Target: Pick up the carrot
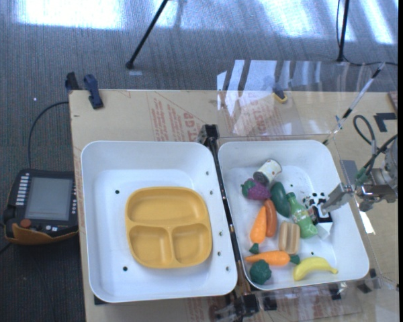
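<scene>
Two orange carrots lie in the right bin [342, 250]. One carrot [258, 225] lies lengthwise near the bin's middle left, its green top toward the front. The other carrot [275, 257] lies crosswise near the front, between a broccoli [260, 272] and a banana [314, 267]. My gripper [324, 208] reaches in from the right and is low over the bin's right side, beside a green bottle [301, 217]. It is well right of both carrots, with neither in it.
The right bin also holds a can [269, 171], purple grapes [257, 190], a dark green vegetable [279, 198], a sausage [271, 217] and a hot dog [289, 237]. In the left bin [101, 180] sits a yellow divided plate [168, 225].
</scene>
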{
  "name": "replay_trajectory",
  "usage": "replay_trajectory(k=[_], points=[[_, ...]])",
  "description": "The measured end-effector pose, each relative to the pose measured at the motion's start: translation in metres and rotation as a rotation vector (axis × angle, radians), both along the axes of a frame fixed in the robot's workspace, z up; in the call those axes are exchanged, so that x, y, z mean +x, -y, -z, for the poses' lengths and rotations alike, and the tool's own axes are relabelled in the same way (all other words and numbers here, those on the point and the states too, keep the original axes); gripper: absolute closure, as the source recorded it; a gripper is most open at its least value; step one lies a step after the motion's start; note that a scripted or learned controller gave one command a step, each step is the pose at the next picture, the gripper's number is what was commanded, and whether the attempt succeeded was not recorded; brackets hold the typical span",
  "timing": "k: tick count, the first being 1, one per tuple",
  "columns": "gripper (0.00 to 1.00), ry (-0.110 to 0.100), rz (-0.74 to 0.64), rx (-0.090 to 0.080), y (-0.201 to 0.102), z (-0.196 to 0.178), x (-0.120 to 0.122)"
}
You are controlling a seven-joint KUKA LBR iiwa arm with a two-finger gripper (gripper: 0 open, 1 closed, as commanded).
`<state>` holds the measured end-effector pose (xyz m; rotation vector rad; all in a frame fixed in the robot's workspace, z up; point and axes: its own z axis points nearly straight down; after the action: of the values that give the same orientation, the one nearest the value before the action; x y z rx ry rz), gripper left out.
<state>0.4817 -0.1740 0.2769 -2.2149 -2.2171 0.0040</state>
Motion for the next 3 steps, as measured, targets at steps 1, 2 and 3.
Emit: replay_trajectory(k=[1, 2, 3], points=[[0.0, -0.016, -0.046, 0.006, -0.045, 0.14, 0.0], [0.0, -0.005, 0.039, 0.003, -0.097, 0.193, 0.075], [1.0, -0.009, 0.046, 0.003, -0.094, 0.183, 0.074]])
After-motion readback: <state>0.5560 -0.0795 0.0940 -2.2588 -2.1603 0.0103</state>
